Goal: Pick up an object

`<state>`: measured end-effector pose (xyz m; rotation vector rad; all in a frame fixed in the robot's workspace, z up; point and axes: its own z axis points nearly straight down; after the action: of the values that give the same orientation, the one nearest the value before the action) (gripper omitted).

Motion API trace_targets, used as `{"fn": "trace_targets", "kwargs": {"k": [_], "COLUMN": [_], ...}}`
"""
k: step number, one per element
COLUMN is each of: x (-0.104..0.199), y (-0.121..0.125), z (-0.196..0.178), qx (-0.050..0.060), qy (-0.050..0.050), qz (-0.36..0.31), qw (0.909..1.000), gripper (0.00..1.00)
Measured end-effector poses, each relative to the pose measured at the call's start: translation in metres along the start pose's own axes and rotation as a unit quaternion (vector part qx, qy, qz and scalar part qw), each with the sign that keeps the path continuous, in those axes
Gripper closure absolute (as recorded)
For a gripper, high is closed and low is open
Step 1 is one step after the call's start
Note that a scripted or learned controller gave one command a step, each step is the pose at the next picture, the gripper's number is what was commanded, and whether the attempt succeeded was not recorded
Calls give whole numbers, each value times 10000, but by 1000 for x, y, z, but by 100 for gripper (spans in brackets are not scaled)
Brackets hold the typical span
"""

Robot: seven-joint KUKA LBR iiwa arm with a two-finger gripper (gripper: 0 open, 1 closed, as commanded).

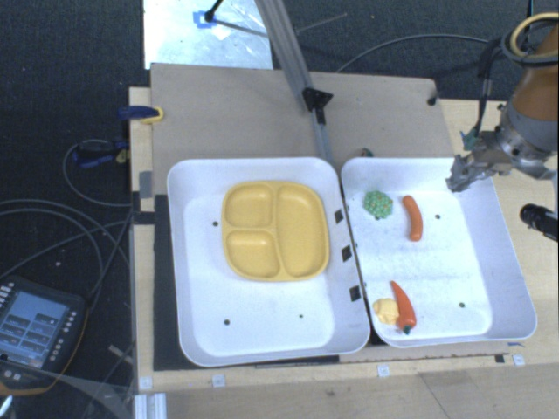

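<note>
Right bin (pixel 502 234) is holding four small toy foods; left bin (pixel 196 234) is carrying a yellow divided plate (pixel 275 231)

Nearest candidate to the gripper (pixel 460 180) is looking like the orange sausage (pixel 414 217), lying at about 12 o'clock in the right bin, long axis running roughly 12-to-6, just beside a green knobbly ball (pixel 378 204) sitting at its 9 o'clock but apart from it

Sausage is appearing as a smooth, rounded, orange-red cylinder with blunt ends; probably hollow plastic, so judged light and stiff, surface likely slick. Best hold is seeming to be across the narrow middle, fingers closing from 3 and 9 o'clock; a grip near an end is risking it squirting out or rolling on the bin floor

At the bin's 6 o'clock an orange carrot-like piece (pixel 403 305) is lying touching a small pale yellow lump (pixel 384 309); crowded pair, harder to take cleanly

Gripper is hanging over the right bin's far edge at about 1 o'clock, well to the 2 o'clock side of the sausage, nothing visible in it. Whether its tips are spread or pressed together cannot be told, the shape being too small and dark

Pick is judged not yet started
</note>
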<state>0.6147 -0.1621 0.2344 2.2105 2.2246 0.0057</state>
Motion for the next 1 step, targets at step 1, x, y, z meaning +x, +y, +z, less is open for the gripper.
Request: {"fn": "trace_targets", "kwargs": {"k": [1], "x": [57], "y": [-24], "z": [4], "qx": [29], "qy": [14], "qz": [-20], "qw": [10000], "gripper": [100]}}
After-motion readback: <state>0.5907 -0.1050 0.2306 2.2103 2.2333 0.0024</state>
